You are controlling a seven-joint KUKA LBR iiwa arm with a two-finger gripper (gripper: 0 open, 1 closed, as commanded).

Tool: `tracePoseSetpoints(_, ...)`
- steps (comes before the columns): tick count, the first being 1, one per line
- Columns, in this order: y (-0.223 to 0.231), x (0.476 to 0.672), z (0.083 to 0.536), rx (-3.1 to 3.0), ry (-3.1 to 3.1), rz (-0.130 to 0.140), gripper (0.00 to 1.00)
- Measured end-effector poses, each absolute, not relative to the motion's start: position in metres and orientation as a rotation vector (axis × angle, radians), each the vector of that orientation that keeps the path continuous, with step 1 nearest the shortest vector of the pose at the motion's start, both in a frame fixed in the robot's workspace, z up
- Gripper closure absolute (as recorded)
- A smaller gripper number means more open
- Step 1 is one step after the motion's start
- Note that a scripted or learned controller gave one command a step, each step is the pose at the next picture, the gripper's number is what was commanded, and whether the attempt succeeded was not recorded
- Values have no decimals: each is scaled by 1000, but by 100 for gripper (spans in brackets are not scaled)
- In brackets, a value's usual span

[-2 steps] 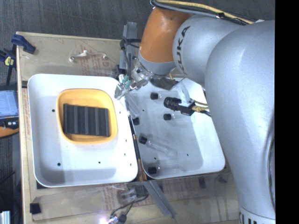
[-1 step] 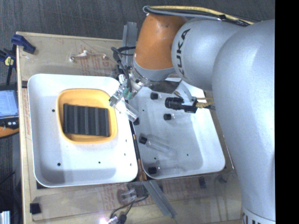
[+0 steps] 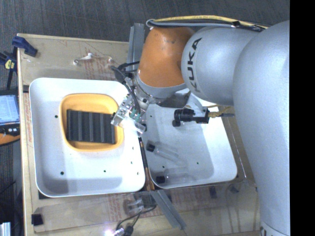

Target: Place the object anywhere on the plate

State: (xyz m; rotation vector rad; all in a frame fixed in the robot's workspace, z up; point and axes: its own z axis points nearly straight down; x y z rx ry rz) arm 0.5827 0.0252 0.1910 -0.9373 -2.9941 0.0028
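Yellow plate [image 3: 88, 100] carrying the dark ridged object [image 3: 91, 126] sits beside our gripper [image 3: 127, 116], whose grip state we cannot tell, so placing looks done and retreat comes next.

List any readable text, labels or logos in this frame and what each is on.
"KUKA": dark letters running up the grey arm casing beside the orange band, partly cut off.
Screen at the left edge: lit, content too small to read.
No legible markings on the yellow plate, either white bin or the gripper.
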Motion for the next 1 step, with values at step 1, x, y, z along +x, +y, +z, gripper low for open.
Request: tracePoseSetpoints(1,25,583,191,-937,-2994,3,0)
